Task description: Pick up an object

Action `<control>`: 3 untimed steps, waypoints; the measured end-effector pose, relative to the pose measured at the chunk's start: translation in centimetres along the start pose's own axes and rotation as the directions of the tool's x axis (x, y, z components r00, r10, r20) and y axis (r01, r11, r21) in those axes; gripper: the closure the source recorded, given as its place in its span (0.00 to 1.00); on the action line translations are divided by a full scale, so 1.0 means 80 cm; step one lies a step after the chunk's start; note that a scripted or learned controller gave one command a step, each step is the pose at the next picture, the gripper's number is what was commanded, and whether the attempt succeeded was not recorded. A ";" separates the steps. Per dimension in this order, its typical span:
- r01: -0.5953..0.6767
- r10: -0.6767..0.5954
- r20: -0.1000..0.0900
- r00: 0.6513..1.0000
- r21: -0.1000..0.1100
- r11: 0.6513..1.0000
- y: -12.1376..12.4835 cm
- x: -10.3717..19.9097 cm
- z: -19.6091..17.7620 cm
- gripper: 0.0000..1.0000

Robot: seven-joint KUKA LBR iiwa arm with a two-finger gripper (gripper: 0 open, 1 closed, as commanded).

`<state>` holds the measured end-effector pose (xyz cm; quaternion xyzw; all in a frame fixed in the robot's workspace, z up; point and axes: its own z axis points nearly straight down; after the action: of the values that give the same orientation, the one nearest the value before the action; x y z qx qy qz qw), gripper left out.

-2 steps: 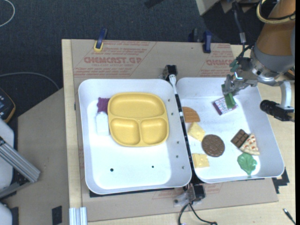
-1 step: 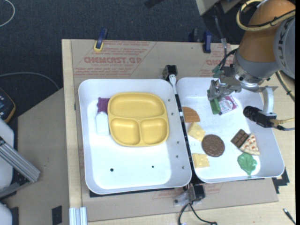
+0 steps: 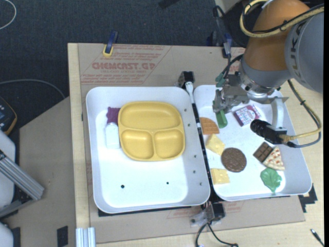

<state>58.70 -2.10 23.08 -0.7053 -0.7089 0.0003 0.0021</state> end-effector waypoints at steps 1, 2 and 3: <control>-0.001 0.001 0.001 1.000 0.002 1.000 -0.018 0.060 0.019 1.00; -0.002 0.002 0.002 1.000 -0.007 1.000 -0.015 0.080 -0.003 1.00; -0.005 0.005 0.002 1.000 -0.001 1.000 -0.024 0.072 -0.003 1.00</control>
<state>56.74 3.64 23.38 -0.7072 -0.7070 0.0006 0.0010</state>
